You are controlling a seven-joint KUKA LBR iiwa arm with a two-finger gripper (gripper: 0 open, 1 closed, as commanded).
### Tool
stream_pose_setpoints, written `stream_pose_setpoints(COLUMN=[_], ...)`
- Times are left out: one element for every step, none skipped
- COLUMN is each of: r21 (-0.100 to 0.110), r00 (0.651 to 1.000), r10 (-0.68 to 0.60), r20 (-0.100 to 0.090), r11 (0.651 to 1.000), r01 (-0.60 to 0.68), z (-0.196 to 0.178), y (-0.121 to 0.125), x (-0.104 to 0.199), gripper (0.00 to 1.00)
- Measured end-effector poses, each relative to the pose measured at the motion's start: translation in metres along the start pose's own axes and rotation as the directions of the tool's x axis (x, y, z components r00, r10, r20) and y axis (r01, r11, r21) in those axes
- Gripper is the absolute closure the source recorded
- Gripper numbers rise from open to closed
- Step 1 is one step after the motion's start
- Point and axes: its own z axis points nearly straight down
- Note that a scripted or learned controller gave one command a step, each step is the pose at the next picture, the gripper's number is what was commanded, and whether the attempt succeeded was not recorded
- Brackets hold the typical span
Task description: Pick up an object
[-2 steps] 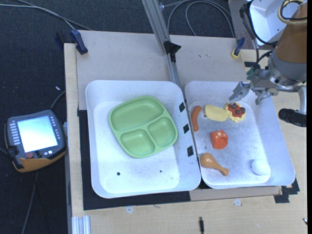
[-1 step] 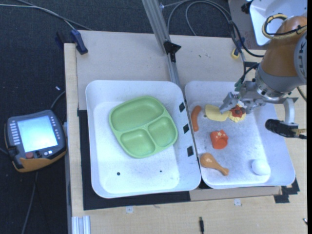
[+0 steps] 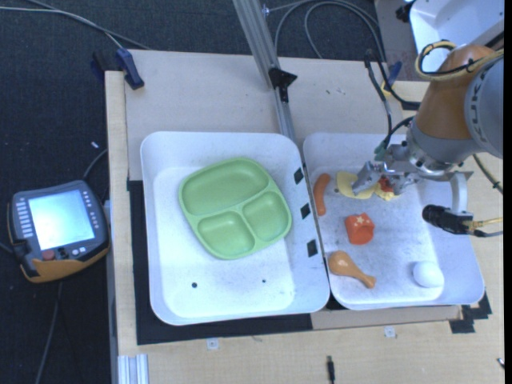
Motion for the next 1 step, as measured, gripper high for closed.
stream_pose_setpoints(r21=[-0.006], r00=[1.000], r10=[-0.001], r20=[0.001], r11=[1.000], r01=[0.001], z=[0.0380], y=[0.0014], x=[0.0004], gripper=[0.00])
